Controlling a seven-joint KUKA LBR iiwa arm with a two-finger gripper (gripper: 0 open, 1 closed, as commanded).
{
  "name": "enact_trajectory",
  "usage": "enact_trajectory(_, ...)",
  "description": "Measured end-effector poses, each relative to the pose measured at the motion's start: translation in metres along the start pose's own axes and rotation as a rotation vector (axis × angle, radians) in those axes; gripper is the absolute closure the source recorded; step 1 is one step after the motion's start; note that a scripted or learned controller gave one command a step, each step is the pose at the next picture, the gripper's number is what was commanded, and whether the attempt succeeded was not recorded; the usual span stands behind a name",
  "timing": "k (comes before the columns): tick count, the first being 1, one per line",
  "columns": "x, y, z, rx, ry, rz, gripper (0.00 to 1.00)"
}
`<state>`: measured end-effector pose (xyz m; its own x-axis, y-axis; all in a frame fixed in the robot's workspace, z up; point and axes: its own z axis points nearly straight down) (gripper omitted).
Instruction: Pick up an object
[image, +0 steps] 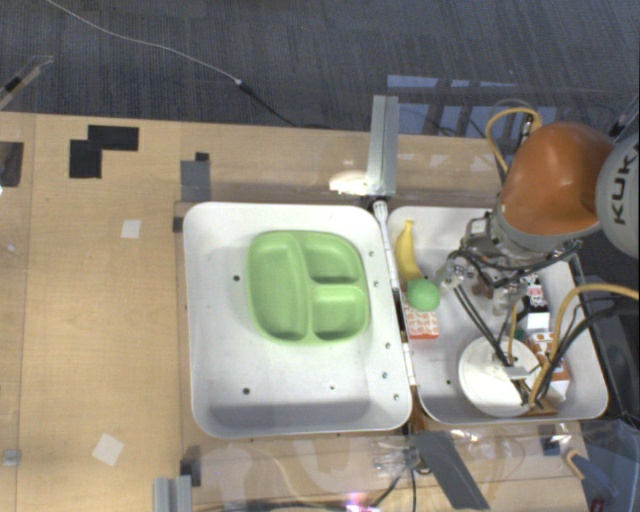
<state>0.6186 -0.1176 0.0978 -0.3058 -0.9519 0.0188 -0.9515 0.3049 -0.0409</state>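
The right bin (437, 400) holds a yellow banana (406, 250) at its far left. A green round fruit (424, 294) lies just in front of the banana, beside a red and white packet (422, 323). A white round dish (492, 378) sits at the front. My gripper (487, 279) hangs below the orange wrist over the middle of this bin, to the right of the green fruit and behind the dish. The wrist and cables hide most of it, and I see nothing held.
The left bin (215, 380) bears a green divided plate (305, 285). Small boxes (537, 322) lie at the right bin's right side, partly under cables. A metal post (383, 150) rises behind the wall between the bins.
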Motion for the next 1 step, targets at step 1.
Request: enact_trajectory(1, -0.0303, -0.0174, 0.0046, -0.019, -0.021, -0.039, 0.00)
